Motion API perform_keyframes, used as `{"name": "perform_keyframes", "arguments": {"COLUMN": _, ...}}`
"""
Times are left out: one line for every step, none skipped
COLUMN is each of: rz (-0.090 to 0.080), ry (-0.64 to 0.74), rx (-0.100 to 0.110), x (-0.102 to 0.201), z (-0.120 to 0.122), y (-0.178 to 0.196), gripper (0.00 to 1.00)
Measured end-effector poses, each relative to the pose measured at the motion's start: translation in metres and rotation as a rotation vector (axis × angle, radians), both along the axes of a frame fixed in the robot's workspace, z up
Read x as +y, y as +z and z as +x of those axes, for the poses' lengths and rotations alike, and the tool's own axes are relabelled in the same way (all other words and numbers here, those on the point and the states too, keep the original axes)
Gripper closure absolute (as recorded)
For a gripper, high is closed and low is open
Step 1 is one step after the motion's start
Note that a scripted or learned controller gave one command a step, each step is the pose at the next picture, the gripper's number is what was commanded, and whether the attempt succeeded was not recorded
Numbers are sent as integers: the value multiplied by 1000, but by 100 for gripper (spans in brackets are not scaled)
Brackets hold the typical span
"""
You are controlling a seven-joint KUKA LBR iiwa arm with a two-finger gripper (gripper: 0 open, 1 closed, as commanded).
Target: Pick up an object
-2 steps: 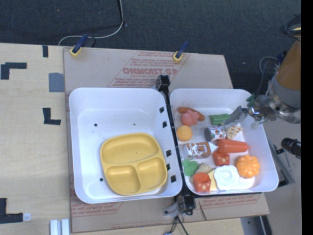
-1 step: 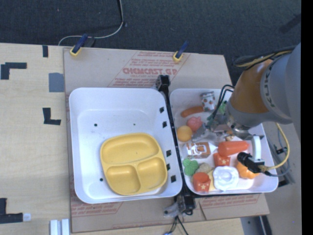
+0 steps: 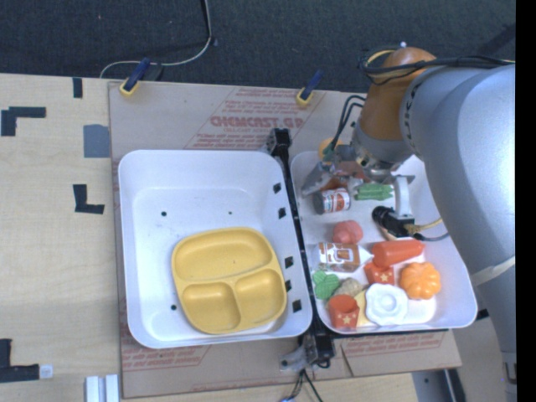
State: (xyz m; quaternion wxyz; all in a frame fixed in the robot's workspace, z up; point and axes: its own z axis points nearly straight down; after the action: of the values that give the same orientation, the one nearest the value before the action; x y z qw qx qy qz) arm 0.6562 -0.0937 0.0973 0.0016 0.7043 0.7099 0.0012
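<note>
My gripper (image 3: 333,177) is low over the far end of the right bin (image 3: 456,262), under the grey arm with its orange band. A small red and white can (image 3: 335,201) lies on its side right below the gripper, close to it or touching it. A green stick-shaped item (image 3: 373,193) lies just to the right of the can. Nearer the front are a pink lump (image 3: 346,231), a small printed carton (image 3: 339,256), a red-orange carrot-like piece (image 3: 397,250) and an orange pumpkin (image 3: 420,280).
The left bin (image 3: 146,224) holds a yellow divided plate (image 3: 228,279). At the right bin's front lie a green leafy toy (image 3: 325,285), a red cube (image 3: 378,273), a white round item (image 3: 387,304) and a red berry-like toy (image 3: 343,311). The bulky arm covers the right bin's far right side.
</note>
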Motion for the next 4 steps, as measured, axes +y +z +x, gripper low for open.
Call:
{"name": "perform_keyframes", "arguments": {"rz": 1, "ry": -8, "rx": 19, "x": -2, "z": 9, "y": -15, "gripper": 0}}
{"name": "perform_keyframes", "arguments": {"rz": 1, "ry": -9, "rx": 18, "x": -5, "z": 9, "y": -14, "gripper": 0}}
{"name": "perform_keyframes", "arguments": {"rz": 1, "ry": -9, "rx": 14, "x": -7, "z": 8, "y": -14, "gripper": 0}}
{"name": "perform_keyframes", "arguments": {"rz": -1, "ry": -7, "rx": 16, "x": -7, "z": 8, "y": -4, "gripper": 100}}
